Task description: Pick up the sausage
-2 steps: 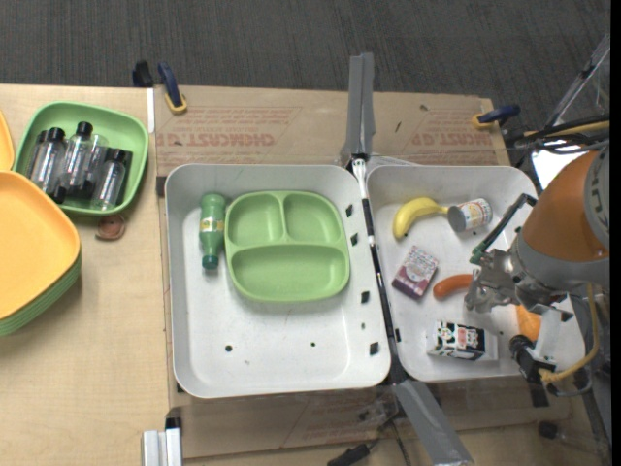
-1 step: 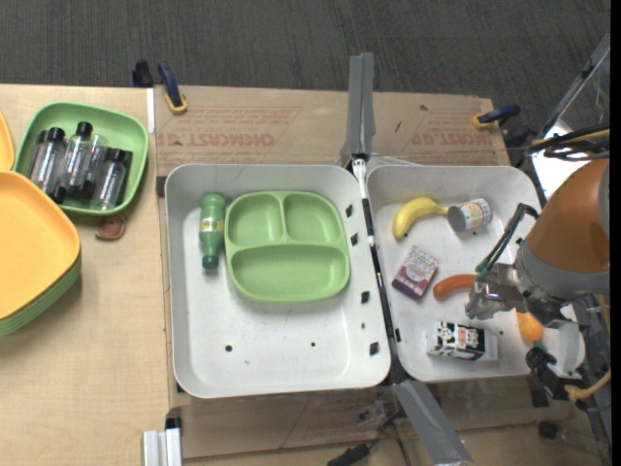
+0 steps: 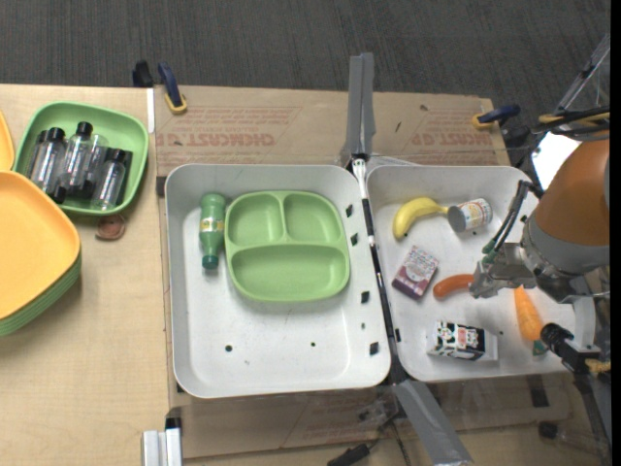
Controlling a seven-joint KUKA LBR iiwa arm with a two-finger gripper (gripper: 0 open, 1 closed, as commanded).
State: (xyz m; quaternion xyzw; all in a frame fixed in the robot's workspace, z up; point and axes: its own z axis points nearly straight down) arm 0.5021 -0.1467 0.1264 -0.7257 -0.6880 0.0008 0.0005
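- Jaws [image 3: 482, 285] sat low in the right bin [image 3: 417, 357], at the right end of the sausage [image 3: 452, 284]; too dark and small to tell if they were spread or shut, or if they had the sausage between them.
- Sausage: orange-red, lying roughly level on the bin floor; its right tip met the jaws, the rest ran off to their left.
- Purple carton [image 3: 415, 271] lay just left of the sausage, w/ its corner close to the sausage's left end.
- Banana [image 3: 415, 215] was up and left of the jaws, near the bin's far wall; small can [image 3: 471, 215] on its side was just right of the banana, above the jaws.
- Carrot [image 3: 527, 316] lay just right of and below the jaws, partly under the arm [image 3: 577, 212]; black-and-white milk carton [image 3: 463, 341] lay below the jaws, near the front wall.
- Left bin [image 3: 194, 357], well left of the jaws, held a green divided plate [image 3: 286, 244] and a green bottle [image 3: 212, 229] along the plate's left side.
- Far left on the counter [image 3: 78, 396]: green tray [image 3: 136, 144] of dark vials, stack of orange plates [image 3: 34, 250].
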